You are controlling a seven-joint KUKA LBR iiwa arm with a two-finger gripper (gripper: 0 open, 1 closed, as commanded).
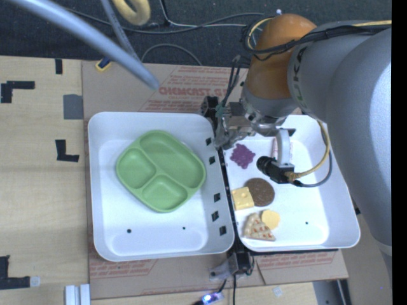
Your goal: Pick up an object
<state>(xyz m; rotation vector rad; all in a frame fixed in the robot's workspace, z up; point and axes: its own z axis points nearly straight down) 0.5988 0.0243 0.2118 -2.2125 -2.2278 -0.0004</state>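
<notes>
red print "chemcast" readable on the cardboard sheet (184, 84) under both bins, rest of the lettering cut off by the bins and arm; faint red print along the cardboard's front edge too small to read

left bin (102, 189) holding a green divided plate (161, 170), three compartments, sitting rotated so its corners point roughly toward the bin's sides

right bin (324, 224) holding the toy food items, all in its left half:
- purple piece (242, 155), bumpy outline, no clear long axis, just below the gripper
- brown round disc (259, 192), lying flat
- yellow cheese block (242, 198), touching the disc's left edge, roughly square
- pizza slice (259, 228), long axis running left-right, near the front wall
- small yellow round piece (270, 219), touching the pizza slice's upper right

gripper (227, 132) low over the divider between the two bins, near the rear left corner of the right bin, just beside the purple piece; nothing seen between the fingers; cannot tell whether jaws apart or together, hidden by the wrist body

grey arm (343, 68) with orange band (280, 40) coming in from the right, black cable unit (275, 170) hanging beside the disc
</notes>
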